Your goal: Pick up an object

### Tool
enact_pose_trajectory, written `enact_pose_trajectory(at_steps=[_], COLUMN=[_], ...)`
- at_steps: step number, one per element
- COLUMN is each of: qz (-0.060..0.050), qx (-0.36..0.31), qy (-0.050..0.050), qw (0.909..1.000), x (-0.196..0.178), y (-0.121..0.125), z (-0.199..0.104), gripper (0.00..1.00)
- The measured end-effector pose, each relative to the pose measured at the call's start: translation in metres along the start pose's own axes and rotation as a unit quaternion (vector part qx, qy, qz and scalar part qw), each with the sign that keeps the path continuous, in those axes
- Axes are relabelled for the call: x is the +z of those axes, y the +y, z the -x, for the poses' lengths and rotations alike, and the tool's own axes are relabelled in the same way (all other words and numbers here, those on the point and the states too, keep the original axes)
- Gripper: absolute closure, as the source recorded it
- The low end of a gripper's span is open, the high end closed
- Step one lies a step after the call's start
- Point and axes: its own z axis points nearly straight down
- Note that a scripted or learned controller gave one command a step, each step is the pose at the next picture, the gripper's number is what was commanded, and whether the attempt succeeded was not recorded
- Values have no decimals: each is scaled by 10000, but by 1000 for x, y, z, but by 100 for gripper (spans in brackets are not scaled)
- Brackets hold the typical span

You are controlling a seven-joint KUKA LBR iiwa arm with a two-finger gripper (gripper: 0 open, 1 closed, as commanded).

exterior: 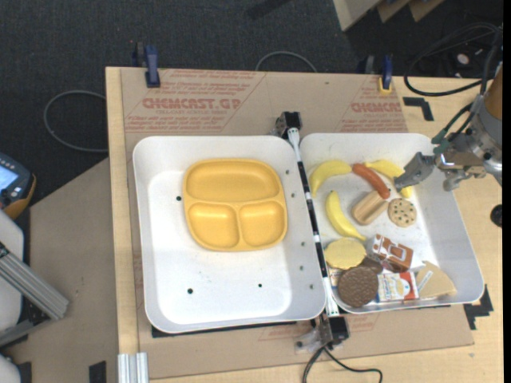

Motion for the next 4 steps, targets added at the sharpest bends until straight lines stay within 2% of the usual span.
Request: enact_pose_trajectory(at_steps=[1,2,3,4], qz=[-22,17,11,23], qx=[-12,9,9,-3], qy=[13,-1,1,-13], qw=[10000,10000,10000,10000], x=[195,178,178,188], y=[-4,-2,-3,49], z=[-53,-50,-50,-20], gripper=[0,100,0,0])
